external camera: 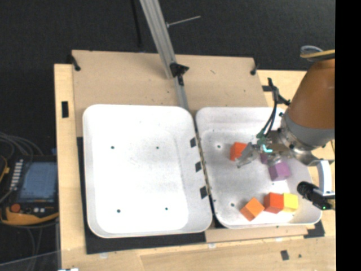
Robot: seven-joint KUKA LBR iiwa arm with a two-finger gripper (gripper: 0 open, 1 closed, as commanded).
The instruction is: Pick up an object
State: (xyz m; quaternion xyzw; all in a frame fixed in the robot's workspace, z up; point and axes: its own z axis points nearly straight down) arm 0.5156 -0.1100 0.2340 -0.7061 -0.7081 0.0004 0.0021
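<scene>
In the right bin (225,123) lie several small blocks. An orange-red block (237,150) sits near the bin's middle, and a purple block (278,169) lies to its right. Along the front edge sit an orange block (252,208), a red block (273,202) and a yellow block (290,201). My gripper (249,156) hangs low over the bin just right of the orange-red block, its fingers (243,161) close beside that block. Nothing shows between them. The arm's orange band (316,97) reaches in from the right.
The left bin (138,168) sits beside the right one, with a row of dark clips (198,165) along the shared edge. A slanted metal rail (161,35) crosses the back of the bench. A screen device (35,182) lies off the bench to the left.
</scene>
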